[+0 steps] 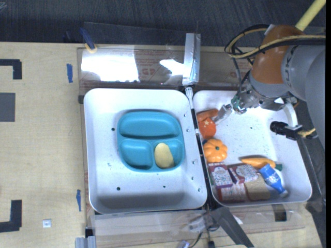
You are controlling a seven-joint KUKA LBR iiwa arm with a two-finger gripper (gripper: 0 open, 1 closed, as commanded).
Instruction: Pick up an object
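Pale wood covers the bench [41,138], and two white bins stand on it side by side, so that things can pass from one to the other. The arm [305,71] reaches over the right bin [289,143], and the fingers [223,112] hang low at its far left corner, pointing toward the divider between the bins. They are small and slim in this view, and I cannot tell whether they are released or clenched; nothing is seen between them.

Just beside the fingers, on the side away from the arm, lies a red fruit [207,124]. It is touching them or nearly so, and I judge it is the object the arm goes for. It sits against the bin wall, which may leave little room for a grasp on that side. A small pumpkin [214,150] is next to the fruit, a little further from the fingers. A carrot [257,162], some packets [230,182] and a bottle [271,179] lie well apart from the fingers, along the near wall, packed close together.

Across the divider, the left bin [98,138] holds a blue tray [139,125] with a yellow fruit [164,155] in one compartment.

The pick does not look done yet: the fruit rests on the bin floor.
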